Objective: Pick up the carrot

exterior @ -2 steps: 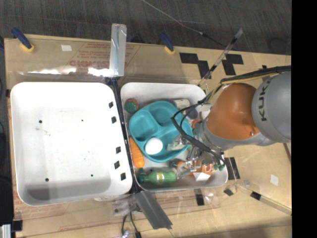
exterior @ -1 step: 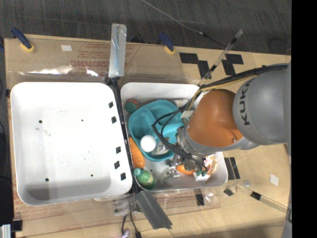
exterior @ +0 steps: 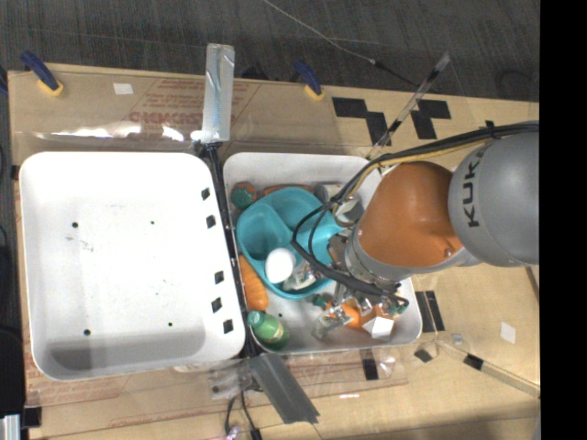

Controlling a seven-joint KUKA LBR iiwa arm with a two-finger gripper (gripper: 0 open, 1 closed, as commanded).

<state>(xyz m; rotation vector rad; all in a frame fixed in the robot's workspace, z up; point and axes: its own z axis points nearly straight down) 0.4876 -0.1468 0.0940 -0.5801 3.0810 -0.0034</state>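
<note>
The carrot (exterior: 254, 287) is a short orange piece lying along the left wall of the right bin (exterior: 303, 161), just below the teal bowl (exterior: 275, 227). My gripper (exterior: 353, 312) hangs low in the bin's front right corner, to the right of the carrot and apart from it. The grey and orange wrist hides much of the gripper from above. Small orange and white items (exterior: 371, 324) lie right beside the gripper, and whether it touches them cannot be made out.
A white ball (exterior: 279, 266) rests in the teal bowl. A green item (exterior: 267, 329) sits at the right bin's front left corner, and a small orange-brown thing (exterior: 243, 193) at its back left. The left bin (exterior: 119, 264) stands alongside. Cables loop over the bowl.
</note>
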